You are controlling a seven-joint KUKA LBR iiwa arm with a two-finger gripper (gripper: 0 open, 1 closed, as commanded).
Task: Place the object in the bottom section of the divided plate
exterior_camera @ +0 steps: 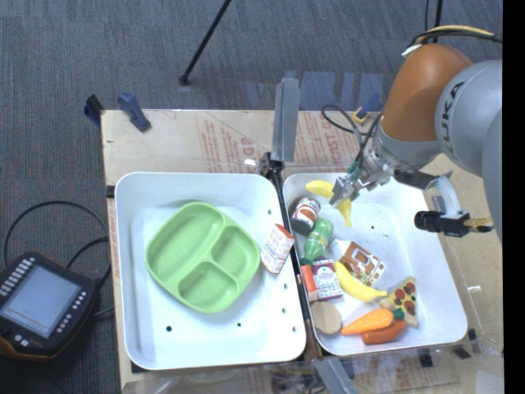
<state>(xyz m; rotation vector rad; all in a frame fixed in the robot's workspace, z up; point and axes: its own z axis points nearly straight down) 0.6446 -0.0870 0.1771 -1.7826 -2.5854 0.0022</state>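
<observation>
Hovering gripper near right bin back-left edge

KUKA iiwa arm with two-finger gripper, seen from above.

The arm's casing is smooth, rounded and grey, with part of the dark "KUKA" lettering legible on its side. A broad, glossy orange band domes over the segment above the wrist. Below it a darker grey wrist section narrows toward the gripper, whose small parts are metallic with a touch of green. A thin black cable loops beside the wrist, and a yellow-and-black cable arcs over the top of the orange band.
</observation>
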